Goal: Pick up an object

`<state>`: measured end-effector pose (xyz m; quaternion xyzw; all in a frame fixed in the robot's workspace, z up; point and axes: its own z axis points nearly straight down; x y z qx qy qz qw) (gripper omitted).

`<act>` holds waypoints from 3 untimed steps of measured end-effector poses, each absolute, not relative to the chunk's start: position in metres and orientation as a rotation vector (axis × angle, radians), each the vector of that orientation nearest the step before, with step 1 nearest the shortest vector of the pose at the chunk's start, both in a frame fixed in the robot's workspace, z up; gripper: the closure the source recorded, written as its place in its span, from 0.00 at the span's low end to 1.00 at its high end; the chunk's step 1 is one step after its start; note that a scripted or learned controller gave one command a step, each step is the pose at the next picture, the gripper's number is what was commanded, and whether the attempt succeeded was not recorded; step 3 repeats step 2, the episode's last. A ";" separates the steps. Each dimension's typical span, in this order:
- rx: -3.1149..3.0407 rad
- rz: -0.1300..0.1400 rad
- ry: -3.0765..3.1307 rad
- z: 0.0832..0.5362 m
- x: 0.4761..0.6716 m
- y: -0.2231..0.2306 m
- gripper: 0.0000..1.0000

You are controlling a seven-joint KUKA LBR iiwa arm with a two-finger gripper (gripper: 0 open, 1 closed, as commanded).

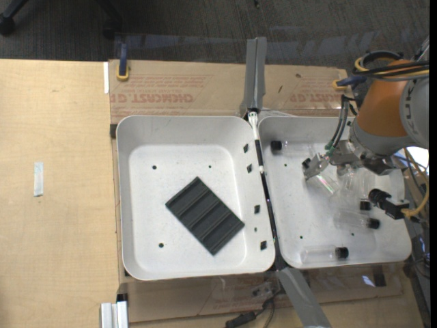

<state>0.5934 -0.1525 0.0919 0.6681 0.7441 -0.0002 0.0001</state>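
grey arm: my arm (392,115) reaches over the right bin (300,251), wrist cut off at the frame edge.
hard to make out: my gripper (326,173) blurs into clear, glassy clutter; i cannot tell its state.
dark ridged block: block (204,215) lies flat in the left bin (136,251).
long axis: runs diagonally, upper left to lower right.

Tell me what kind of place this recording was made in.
Probably a robotics lab or test cell: two white bins sit on cardboard sheeting over a wooden bench, the arm reaches over the right bin, and carpet lies beyond.
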 end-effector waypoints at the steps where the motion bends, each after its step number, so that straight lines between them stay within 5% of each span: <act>1: 2.104 -0.001 2.333 0.101 0.593 -0.154 1.00; 2: 2.201 -0.002 2.242 0.199 0.632 -0.089 1.00; 3: 2.201 -0.002 2.242 0.199 0.632 -0.089 1.00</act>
